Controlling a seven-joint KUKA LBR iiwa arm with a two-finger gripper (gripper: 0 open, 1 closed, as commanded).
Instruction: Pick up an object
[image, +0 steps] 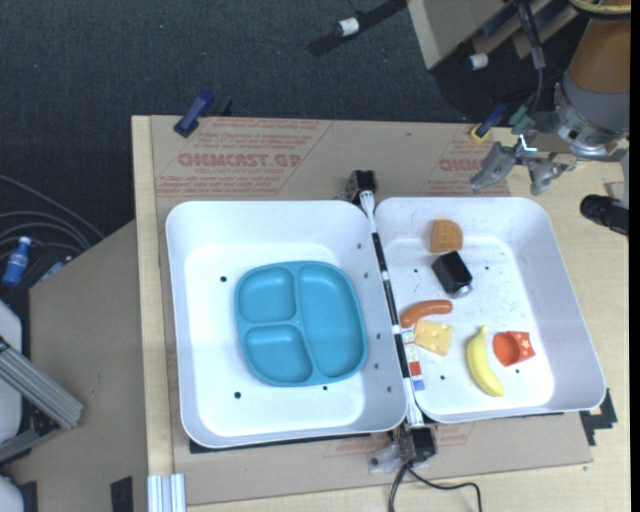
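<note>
Gripper open, empty, beyond right bin far rim | banana near side: light, firm, curved, smooth | grasp across its middle.

Blue clip on cardboard sheet; black cables at left; grey rail bottom-left.

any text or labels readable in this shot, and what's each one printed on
"CHEMCAST GP" in red, on the brown board under the bins, behind the left bin.
A second red print of the same kind behind the right bin, at: partly covered, not readable in full.
Smaller red lines around both prints: too blurred to read.
Small label on the strip between the bins: too small to read.
</note>
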